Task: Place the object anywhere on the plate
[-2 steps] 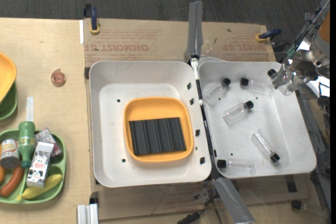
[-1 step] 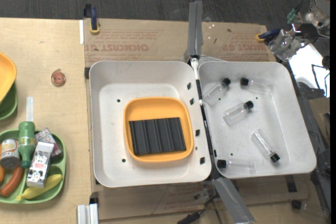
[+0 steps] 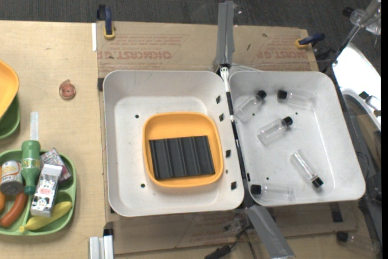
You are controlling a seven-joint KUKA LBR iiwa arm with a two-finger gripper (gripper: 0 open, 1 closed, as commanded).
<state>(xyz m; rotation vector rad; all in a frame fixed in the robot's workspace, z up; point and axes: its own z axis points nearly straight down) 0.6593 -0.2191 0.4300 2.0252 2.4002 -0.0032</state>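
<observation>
Bottom-right vial [image 3: 307, 168] and its neighbours sit loose in the right bin [image 3: 342, 130], orange plate [image 3: 182, 124] centre-left bare, claw state can't tell, so pick step hasn't begun: next needs a descent onto one vial.

Clear vials [image 3: 276, 128] lie scattered right of the orange plate [image 3: 182, 150]

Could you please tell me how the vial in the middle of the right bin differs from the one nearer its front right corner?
The middle vial lies with its black cap toward the bin's back right; the front vial points its cap toward the front right. The middle vial looks stubbier, the front vial slimmer. Both are clear, black-capped and lie flat in the right bin.
</observation>
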